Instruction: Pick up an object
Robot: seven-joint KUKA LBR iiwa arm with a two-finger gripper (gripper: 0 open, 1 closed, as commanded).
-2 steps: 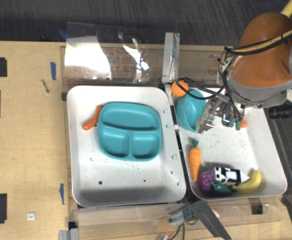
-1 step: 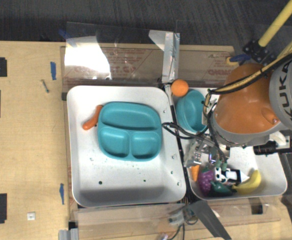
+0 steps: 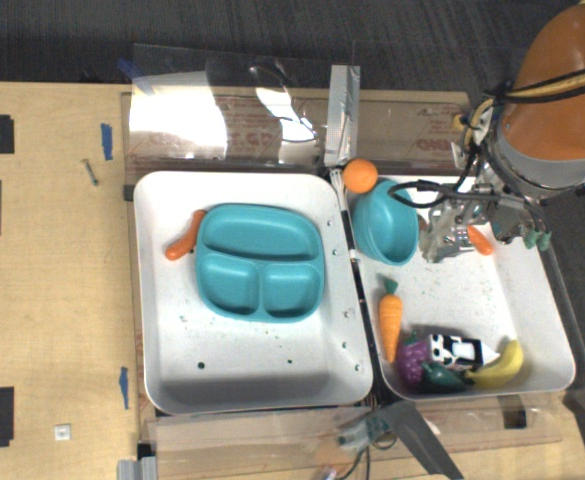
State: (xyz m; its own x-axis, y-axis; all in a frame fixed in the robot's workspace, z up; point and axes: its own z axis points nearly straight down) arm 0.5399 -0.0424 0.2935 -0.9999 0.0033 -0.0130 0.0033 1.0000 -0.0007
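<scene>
Tool (image 3: 459,230) lowered into right white bin (image 3: 532,308), upper right of frame, beside teal plastic bowl (image 3: 384,228); small orange piece (image 3: 481,240) just beside it, likely target. Finger state cannot be told.

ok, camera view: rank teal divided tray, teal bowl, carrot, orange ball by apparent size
1. teal divided tray, clearly largest
2. teal bowl
3. carrot
4. orange ball
The carrot is longer than the ball but thinner, so those two are close in area. All sit at similar depth in the bins.
</scene>
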